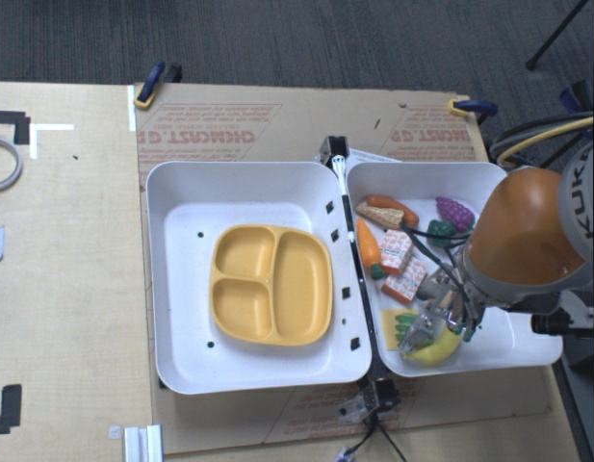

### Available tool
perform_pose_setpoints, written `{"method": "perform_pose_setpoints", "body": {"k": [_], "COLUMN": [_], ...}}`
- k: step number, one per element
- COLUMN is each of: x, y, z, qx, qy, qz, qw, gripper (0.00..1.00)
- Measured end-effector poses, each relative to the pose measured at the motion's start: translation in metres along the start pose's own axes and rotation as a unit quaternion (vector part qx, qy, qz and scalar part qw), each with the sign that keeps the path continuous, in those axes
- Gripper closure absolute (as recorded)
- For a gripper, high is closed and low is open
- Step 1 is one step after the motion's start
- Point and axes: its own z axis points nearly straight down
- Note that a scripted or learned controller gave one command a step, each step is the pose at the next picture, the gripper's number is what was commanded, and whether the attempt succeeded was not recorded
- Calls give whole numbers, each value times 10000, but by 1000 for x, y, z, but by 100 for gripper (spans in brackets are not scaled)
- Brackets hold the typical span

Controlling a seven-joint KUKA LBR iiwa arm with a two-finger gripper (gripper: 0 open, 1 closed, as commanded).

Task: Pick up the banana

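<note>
Low in the right-hand shallow white bin [537, 349], the curved yellow banana [437, 350] is straddled by the grey two-finger gripper [433, 330], lowered for a grasp; finger spread cannot be told.

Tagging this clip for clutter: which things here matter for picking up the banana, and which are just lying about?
Belongs to the job:
- banana, near corner of the right bin
- gripper, down right over the banana

Just lying about:
- yellow divided plate in the left bin
- carrot
- purple grapes
</note>
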Motion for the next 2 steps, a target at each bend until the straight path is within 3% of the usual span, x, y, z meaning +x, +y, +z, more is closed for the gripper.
{"method": "perform_pose_setpoints", "body": {"k": [1, 2], "x": [-7, -10], "y": [-11, -17], "z": [-26, 0], "qx": [-2, -3], "qy": [-10, 6], "qz": [-1559, -4146], "qw": [9878, 9100], "gripper": [0, 0]}}
